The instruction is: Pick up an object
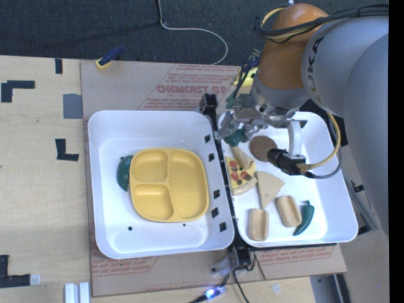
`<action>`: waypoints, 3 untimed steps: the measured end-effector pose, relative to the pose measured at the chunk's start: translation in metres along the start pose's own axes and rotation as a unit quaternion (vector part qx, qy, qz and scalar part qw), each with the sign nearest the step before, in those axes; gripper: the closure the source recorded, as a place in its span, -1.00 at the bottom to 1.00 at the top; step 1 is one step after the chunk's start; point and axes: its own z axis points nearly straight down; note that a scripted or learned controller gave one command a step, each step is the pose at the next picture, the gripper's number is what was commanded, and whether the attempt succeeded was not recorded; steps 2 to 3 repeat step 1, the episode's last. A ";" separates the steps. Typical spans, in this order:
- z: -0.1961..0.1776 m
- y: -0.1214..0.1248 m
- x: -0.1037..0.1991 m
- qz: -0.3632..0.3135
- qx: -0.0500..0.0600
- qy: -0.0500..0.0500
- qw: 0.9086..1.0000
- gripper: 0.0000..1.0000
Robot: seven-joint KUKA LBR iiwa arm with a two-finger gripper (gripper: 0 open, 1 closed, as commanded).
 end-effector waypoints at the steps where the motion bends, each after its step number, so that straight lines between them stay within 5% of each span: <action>1: 0.003 -0.004 0.003 0.000 0.000 0.000 1.000 1.00; 3: 0.003 -0.004 0.003 0.000 0.000 0.000 1.000 1.00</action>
